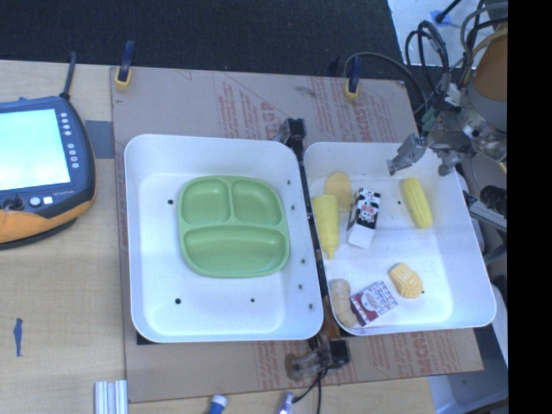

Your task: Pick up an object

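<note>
My gripper (426, 162) hangs over the far edge of the right bin (470, 257), its two grey fingers spread open with nothing between them. Just below it lies a yellow corn cob (417, 202), apart from the fingers. Further left in the same bin are a black-and-white milk carton (366, 217), a long yellow bottle (326, 223) and a rounded yellow piece (337, 184). Near the front sit a short corn piece (405, 279), a red-and-white packet (373, 303) and a beige lump (340, 297).
The left bin (151, 257) holds a green divided plate (233, 227). A tablet controller (39, 162) rests on the bench at far left. Clamps and cables sit along the bins' dividing edge and behind the right bin.
</note>
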